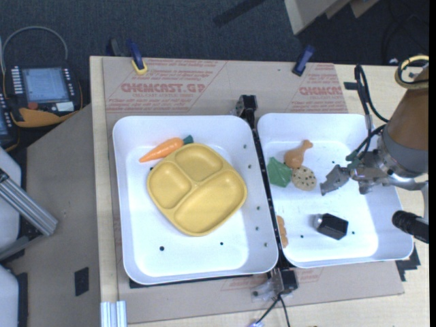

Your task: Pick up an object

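The right bin (354, 247) holds a tan toy drumstick (298, 154), a green piece (278, 172), a round speckled cookie (304, 178), a black block (332, 225) and a small orange item (281, 229) against its left wall. My gripper (347, 184) hovers over the middle of this bin, just right of the cookie and above the black block. Its fingers (333, 181) stand open with nothing between them. In the left bin (136, 244), an orange carrot (161, 149) lies beside a yellow divided plate (196, 189).
Both bins rest on a brown board (204, 80) held by clamps at the back. A pendant screen (42, 87) sits far left. The arm and its cables (364, 107) cover the right bin's right side.
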Robot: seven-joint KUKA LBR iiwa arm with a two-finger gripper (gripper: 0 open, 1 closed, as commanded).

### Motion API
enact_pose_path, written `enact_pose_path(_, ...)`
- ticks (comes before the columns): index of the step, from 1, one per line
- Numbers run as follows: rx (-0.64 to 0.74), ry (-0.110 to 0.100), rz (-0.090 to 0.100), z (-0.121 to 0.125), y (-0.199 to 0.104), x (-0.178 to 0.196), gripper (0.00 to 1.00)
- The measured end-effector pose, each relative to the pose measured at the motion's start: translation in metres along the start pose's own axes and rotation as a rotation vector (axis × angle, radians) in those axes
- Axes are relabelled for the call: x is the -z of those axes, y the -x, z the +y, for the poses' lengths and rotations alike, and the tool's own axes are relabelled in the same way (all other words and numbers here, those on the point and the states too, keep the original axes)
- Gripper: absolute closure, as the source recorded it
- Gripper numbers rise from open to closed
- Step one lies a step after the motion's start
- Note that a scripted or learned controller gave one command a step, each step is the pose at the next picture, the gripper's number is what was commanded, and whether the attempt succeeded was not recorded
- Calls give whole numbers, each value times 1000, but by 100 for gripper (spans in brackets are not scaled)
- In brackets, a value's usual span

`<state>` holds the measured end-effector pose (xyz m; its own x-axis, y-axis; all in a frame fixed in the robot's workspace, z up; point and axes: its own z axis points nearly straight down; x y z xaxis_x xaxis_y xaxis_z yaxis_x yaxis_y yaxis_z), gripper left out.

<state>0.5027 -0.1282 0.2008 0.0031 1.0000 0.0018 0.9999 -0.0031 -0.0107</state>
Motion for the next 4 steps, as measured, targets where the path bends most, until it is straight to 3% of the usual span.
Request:
enact_pose_path(1, 3, 11, -2, 3, 0, 5, 0)
enact_pose_path(3, 2, 3, 0, 11, 2, -93, 0)
enact_pose_path(4, 2, 8, 0, 11, 2, -117, 0)
